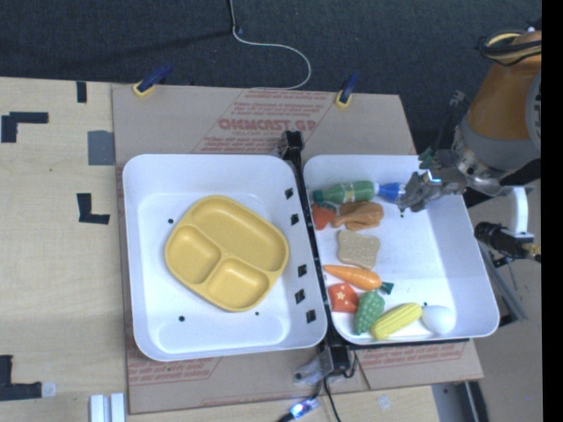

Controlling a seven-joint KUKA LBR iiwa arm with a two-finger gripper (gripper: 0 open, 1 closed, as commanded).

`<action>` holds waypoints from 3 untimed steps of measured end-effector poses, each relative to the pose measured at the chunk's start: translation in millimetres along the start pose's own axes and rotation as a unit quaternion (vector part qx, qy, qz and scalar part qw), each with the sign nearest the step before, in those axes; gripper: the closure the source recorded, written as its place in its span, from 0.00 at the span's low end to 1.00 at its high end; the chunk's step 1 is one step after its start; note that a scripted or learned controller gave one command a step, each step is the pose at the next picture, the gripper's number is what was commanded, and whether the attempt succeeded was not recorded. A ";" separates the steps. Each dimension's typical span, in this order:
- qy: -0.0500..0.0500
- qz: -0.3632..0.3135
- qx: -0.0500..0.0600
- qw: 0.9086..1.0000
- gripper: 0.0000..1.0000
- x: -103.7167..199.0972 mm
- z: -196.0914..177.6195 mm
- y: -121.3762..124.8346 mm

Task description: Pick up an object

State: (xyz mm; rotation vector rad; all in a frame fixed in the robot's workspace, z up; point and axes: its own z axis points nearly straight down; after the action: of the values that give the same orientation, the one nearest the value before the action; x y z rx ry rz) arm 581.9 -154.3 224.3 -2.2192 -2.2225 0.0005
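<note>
Tool over right bin, nothing picked yet.
We see a yellow plastic tray (227,251) in the left bin (145,236); smooth toy food crowds the right bin (457,262): green bottle (345,192), bread slice (358,249), carrot (353,276), corn (395,319). Tool (412,193) hangs beside the bottle cap; we cannot tell its opening. Rounded bottle may roll away.

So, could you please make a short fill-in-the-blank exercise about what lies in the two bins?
1. The yellow divided plate lies in the ____ bin of the camera view.
2. The slice of bread lies in the ____ bin.
3. The corn cob lies between the green vegetable and the white ____.
4. The pincer hangs over the right bin, near the blue cap of the ____ bottle.

Missing words: left; right; egg; green
</note>
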 end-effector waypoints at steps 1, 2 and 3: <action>0.001 -0.002 0.001 1.000 1.00 53.5 7.0 -6.7; 0.000 -0.001 0.000 1.000 1.00 75.3 -8.7 3.7; -0.001 0.001 0.002 1.000 1.00 68.1 11.4 -0.7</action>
State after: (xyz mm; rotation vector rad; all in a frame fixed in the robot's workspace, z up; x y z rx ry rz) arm 581.1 -86.2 213.0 -2.2197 -2.2203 0.0054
